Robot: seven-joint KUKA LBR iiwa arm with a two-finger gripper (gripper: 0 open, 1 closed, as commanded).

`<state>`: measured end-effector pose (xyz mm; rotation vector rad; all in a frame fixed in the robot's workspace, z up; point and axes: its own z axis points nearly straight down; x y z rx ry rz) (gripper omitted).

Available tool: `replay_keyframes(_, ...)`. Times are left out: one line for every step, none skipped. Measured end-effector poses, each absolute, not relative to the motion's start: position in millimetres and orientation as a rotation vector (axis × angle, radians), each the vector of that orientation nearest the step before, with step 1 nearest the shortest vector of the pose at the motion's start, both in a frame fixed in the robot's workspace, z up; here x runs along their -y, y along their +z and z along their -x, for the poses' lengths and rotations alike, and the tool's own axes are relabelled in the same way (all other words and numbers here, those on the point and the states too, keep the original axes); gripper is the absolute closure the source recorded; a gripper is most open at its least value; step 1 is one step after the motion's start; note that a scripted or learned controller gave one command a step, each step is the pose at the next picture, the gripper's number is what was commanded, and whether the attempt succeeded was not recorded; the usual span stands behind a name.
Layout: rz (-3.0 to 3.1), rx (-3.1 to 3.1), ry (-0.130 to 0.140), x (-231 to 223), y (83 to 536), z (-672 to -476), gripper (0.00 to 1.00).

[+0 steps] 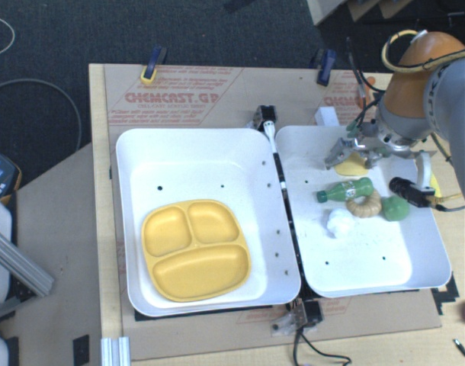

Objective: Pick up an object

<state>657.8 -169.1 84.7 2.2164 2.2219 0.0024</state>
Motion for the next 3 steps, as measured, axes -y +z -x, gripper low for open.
replay_keyframes(-2.213, -2.217, 0.006, 170.1, 97.5, -658.8, 1.0)
replay_keyframes(-2.23, -2.219, -0.004, 226.7, 84.3, -596.9, 1.0)
replay_keyframes(-2.235, -2.226, -0.007, 191.1, 84.0, -472.4, 1.0)
